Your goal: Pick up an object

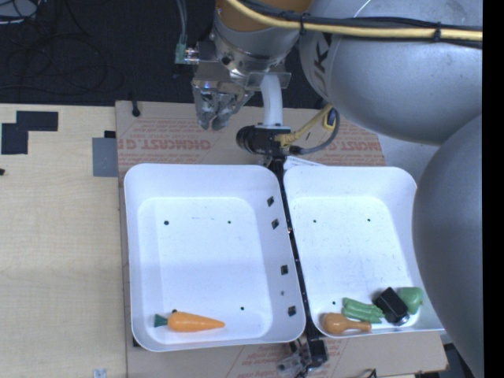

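White plastic bins sit side by side on a pale bench [55, 235]. The left bin [142, 211] holds an orange toy carrot [193, 322] lying flat along its near wall. The right bin [394, 187] has its things bunched in the near right corner: a tan pear-shaped piece [343, 324], a green pod [362, 310], a black block [390, 305] and a green piece [411, 296]. The claw [216, 110] hangs above the bench beyond the left bin's far edge, nothing between its tips; whether it is released or clenched cannot be told. The carrot, lying alone, looks the easier target.
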Robot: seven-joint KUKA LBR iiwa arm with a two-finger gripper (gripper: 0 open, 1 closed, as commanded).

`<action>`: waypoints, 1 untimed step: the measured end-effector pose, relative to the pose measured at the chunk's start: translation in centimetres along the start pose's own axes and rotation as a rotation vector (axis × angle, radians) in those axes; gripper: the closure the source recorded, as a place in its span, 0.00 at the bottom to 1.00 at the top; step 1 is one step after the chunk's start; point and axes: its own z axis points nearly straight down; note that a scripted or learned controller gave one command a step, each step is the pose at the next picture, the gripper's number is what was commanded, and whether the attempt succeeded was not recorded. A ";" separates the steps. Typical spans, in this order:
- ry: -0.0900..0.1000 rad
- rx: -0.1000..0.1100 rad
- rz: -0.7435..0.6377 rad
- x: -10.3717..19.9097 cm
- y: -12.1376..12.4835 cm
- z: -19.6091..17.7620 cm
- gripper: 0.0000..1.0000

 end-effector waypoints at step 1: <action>-0.004 0.003 0.011 -6.3 0.0 3.0 1.00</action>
